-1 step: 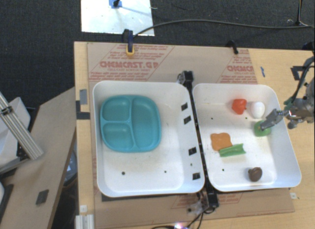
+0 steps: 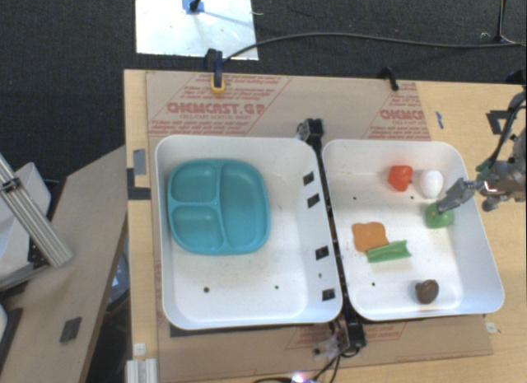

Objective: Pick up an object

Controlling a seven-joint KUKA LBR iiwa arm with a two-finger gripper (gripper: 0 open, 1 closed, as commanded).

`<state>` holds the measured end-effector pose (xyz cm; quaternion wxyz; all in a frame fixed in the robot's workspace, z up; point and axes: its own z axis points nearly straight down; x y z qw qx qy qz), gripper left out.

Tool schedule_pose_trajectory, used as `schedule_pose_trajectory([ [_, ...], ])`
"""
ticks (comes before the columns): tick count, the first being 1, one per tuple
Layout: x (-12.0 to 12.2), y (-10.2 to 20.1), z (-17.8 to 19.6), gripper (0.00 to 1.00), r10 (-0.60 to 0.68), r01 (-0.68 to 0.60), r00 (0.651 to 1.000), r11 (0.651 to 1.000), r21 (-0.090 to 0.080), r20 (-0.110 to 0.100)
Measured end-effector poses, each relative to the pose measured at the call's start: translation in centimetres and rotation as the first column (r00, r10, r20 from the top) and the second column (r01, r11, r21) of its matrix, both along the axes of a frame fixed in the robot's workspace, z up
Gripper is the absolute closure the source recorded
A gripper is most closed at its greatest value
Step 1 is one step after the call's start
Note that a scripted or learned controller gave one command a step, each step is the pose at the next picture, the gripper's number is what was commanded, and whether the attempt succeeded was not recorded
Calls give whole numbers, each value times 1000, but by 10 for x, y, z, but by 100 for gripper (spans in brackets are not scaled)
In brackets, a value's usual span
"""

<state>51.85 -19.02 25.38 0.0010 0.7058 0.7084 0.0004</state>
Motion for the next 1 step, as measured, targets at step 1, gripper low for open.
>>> schedule_pose_trajectory([
  [1,-4,-5,-44,0,-3,3,1000,1000,1,-3],
])
